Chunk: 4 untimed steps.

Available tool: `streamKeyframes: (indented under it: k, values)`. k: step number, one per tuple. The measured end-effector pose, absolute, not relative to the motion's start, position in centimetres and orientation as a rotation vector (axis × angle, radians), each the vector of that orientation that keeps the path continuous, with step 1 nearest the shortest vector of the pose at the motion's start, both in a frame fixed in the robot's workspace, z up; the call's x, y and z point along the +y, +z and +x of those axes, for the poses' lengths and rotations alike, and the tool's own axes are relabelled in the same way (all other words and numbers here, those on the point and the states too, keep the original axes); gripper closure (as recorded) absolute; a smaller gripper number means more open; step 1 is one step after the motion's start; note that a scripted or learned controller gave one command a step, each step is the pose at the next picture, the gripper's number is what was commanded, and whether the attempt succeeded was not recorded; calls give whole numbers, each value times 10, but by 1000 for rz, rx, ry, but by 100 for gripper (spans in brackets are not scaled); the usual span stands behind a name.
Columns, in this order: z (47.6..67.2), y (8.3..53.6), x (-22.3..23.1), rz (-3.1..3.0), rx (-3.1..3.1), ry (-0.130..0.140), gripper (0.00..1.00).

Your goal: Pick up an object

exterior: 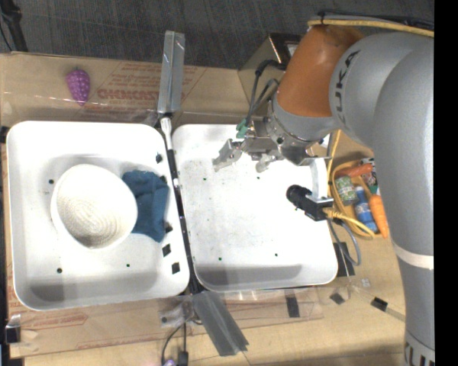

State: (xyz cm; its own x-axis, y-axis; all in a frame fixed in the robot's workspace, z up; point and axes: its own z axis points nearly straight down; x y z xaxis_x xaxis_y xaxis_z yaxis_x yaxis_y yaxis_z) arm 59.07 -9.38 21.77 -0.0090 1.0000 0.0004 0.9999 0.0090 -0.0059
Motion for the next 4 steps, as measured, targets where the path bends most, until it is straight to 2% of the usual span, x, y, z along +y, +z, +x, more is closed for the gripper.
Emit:
streamKeyframes:
  k: [1, 2, 3, 4]
  values:
    - [548, 190, -17, -2289, -2146, 8, 0]
    - [586, 206, -77, -2568, -1809, 4, 0]
    - [583, 229, -157, -2543, -1840, 4, 0]
    - [592, 330, -203, -2441, -1976, 2, 0]
